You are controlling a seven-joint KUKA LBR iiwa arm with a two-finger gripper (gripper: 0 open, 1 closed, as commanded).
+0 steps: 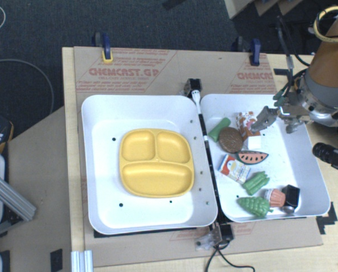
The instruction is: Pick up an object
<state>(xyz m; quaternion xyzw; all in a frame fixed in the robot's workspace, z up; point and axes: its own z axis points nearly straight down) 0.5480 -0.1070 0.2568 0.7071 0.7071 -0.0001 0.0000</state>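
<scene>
While the grey arm with the orange band reaches in from the right, its two-finger gripper is seen low over the upper part of the right white shallow bin. How far the pincer is open cannot be told, because its tip is small and blurred against the toys, and nothing is seen held by it.

Several candidates for picking lie in this bin. A round brown disc-shaped toy is found at about eight o'clock from the gripper, near it. A small red and white printed packet lies at about nine o'clock, just beside the tip; whether it is touched cannot be judged. A red watermelon slice toy lies at about seven o'clock, with its long axis running nearly from three to nine o'clock. Further toward six o'clock a green plastic vegetable is placed, well apart.

The left white bin bears a yellow divided plastic plate, far at nine o'clock.

It is judged that the packet or the brown disc is the nearest target, so only a short move toward eight or nine o'clock and then down is needed.
</scene>
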